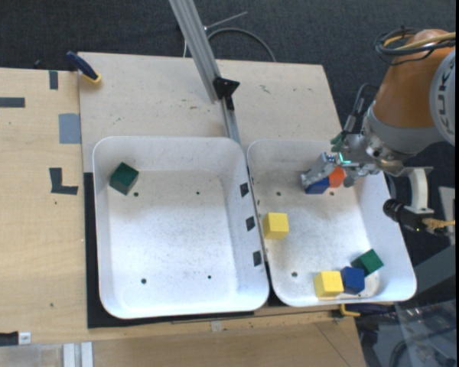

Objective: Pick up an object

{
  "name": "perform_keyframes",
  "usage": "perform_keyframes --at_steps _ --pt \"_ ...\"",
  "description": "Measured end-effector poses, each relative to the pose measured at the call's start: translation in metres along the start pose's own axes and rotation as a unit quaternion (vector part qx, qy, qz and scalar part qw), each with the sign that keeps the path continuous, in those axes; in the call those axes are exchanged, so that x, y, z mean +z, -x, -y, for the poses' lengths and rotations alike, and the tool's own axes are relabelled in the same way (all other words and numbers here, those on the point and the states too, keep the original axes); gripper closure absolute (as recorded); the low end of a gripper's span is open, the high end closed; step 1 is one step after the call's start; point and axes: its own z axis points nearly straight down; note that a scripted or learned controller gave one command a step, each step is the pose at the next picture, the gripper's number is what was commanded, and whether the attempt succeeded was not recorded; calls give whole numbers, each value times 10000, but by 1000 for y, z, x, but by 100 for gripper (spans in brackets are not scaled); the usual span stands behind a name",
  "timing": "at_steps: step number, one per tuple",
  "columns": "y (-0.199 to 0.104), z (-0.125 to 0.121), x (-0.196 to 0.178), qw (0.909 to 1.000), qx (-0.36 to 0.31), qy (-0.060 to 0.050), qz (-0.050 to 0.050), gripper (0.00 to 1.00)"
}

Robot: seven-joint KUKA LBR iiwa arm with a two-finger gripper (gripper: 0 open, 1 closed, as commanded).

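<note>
1. Arm (413, 82): grey with an orange band, it enters from the right and reaches over the far right part of the right bin (382, 228).
2. Gripper (321, 178): it sits low over the far part of the right bin, pointing left. Whether it grips anything cannot be told, since its tip merges with the pieces below it.
3. Orange block (336, 177): a small, bright orange piece right at the gripper tip, partly hidden by the metal. Its full shape cannot be made out.
4. Blue piece (317, 187): a small dark blue shape just left of and touching the orange block, under the gripper tip.
5. Yellow cube (276, 225): a plain cube alone near the left wall of the right bin, well apart from the gripper.
6. Near-right cluster: a second yellow block (329, 283), a blue block (353, 279) touching its right side, and a green block (369, 261) just beyond them, all in the near right corner of the right bin.
7. Left bin (176, 300): it holds a dark green cube (123, 178) in its far left corner.
8. Bench (30, 205): light wood with grey tape marks at the left; a metal rail (195, 37) runs slantwise from the far edge to the gap between the bins.
</note>
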Motion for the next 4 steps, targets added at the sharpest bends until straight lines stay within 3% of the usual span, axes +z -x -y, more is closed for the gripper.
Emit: perform_keyframes --at_steps 1,2,3,4 --pt "0 -1 -2 10000 -10 22 7 0" --pt "7 5 58 10000 3 -9 5 0" --pt "-1 9 112 10000 8 43 6 0" --pt "-1 6 137 10000 -4 71 20 0"
